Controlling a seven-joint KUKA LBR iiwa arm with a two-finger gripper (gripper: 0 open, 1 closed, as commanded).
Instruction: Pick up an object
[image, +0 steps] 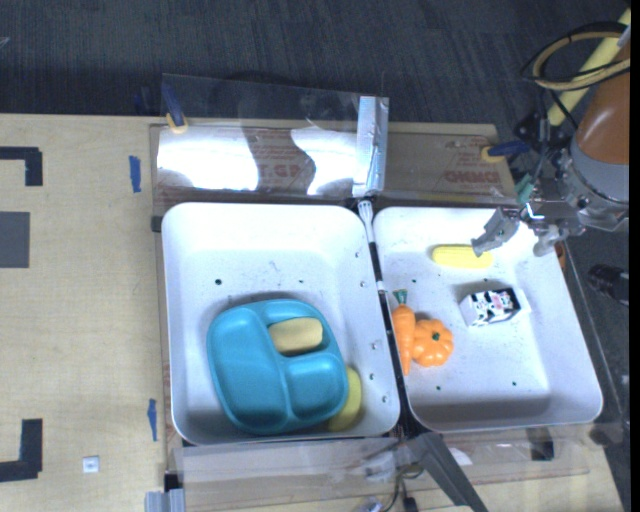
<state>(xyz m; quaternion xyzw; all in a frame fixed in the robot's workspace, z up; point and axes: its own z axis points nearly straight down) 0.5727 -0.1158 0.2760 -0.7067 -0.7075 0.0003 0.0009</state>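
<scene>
My gripper (520, 238) hangs over the far right corner of the right bin (570, 395), open, with nothing between its fingers. One fingertip (492, 236) sits just right of and above a yellow oblong piece (456, 257) lying near the bin's back wall. In front of the gripper lies a small black-and-white toy (491, 305). An orange pumpkin (432, 342) and an orange carrot (402, 335) rest against the bin's left wall.
The left bin (190, 250) holds a blue divided plate (270, 370) with a tan piece (298, 335) in one compartment and a yellow object (351, 396) tucked under its right edge. A shiny clear panel (270, 150) stands behind the bins. Cables (570, 60) hang at the upper right.
</scene>
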